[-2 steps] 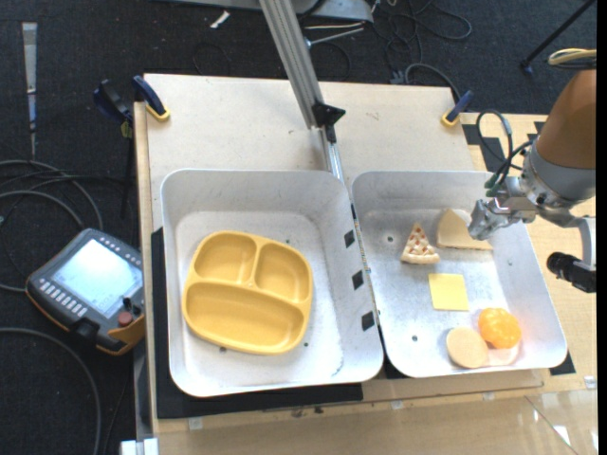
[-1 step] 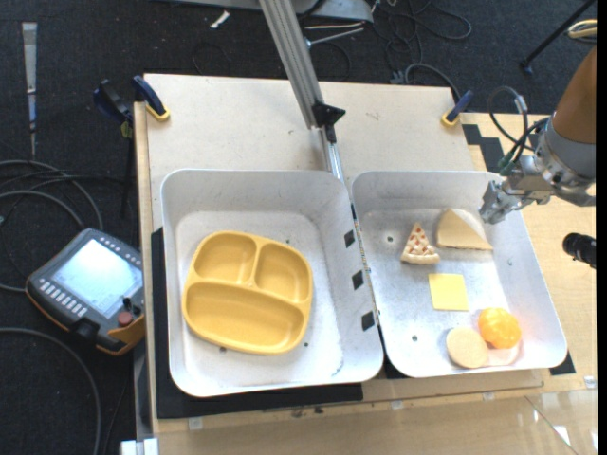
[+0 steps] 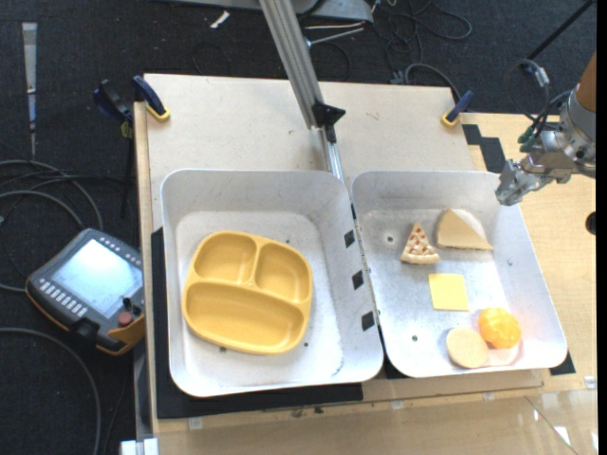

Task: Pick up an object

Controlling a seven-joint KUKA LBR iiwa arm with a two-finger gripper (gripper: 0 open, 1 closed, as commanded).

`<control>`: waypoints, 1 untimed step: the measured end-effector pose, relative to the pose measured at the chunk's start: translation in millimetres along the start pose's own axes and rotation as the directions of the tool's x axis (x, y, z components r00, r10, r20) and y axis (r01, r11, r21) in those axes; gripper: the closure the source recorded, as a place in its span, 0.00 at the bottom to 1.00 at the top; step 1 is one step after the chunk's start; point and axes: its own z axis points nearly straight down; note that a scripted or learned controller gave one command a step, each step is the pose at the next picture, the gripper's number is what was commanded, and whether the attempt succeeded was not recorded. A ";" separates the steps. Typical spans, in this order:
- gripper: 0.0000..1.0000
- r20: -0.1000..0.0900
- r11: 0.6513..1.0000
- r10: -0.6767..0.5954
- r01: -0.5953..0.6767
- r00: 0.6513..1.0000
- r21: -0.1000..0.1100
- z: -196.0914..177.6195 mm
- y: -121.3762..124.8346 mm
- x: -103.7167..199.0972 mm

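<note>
The jaws (image 3: 509,190) hang over the top right edge of the right white bin (image 3: 394,197), at the end of the grey arm (image 3: 579,131) that comes in from the right. I cannot tell how far open they are, because they look small and blurry here. Nothing seems to be held in them.

Nearest to the jaws, inside that bin, is a tan wedge shaped like a slice of bread (image 3: 462,229). Just beside it, touching or almost touching, is a little triangle with red dots, like a toy pizza slice (image 3: 418,245). Below those lies a flat yellow square like a cheese slice (image 3: 449,291). In the bottom corner sit a round orange ball-shaped toy (image 3: 499,327) and a pale round disc (image 3: 466,348), pressed close together.

The left white bin (image 3: 180,197) holds a yellow plastic tray with three sections (image 3: 250,291). Both bins sit on a light table (image 3: 237,121).

The arm has not picked anything yet, I think. To do it well, it should go for the tan wedge (it is closest and stands up a bit). The jaws should come straight down over its middle, clear of the pizza slice and the bin wall, then close and lift slowly. The flat square looks hard to pinch.
</note>
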 end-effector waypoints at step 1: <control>1.00 -0.004 1.000 -0.003 0.003 1.000 0.008 7.4 3.0 44.5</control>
